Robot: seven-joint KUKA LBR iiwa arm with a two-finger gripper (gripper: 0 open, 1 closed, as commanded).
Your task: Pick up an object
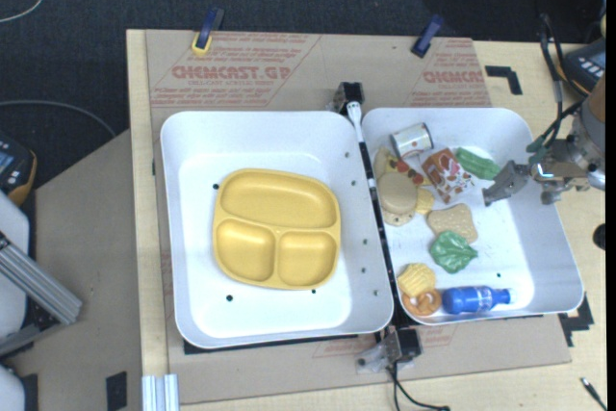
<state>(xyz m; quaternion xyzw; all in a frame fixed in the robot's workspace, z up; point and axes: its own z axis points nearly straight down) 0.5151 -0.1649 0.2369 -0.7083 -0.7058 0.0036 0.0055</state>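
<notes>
Fingers are seen apart on the gripper (527, 178), nothing between; descent should be centred over the green piece (478, 162) just left.

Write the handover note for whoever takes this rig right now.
Gripper: at the right bin's right side, low over bare floor, nothing between its fingers; open or shut is not clear from this view.
Things: all in the right bin. Metal can at the back, green piece and red-and-white packet nearest the gripper, green leafy toy mid-bin, blue bottle lying at the front.
Left bin: holds a yellow divided tray.
Done: nothing lifted.
Left: close on one item and raise it.
</notes>
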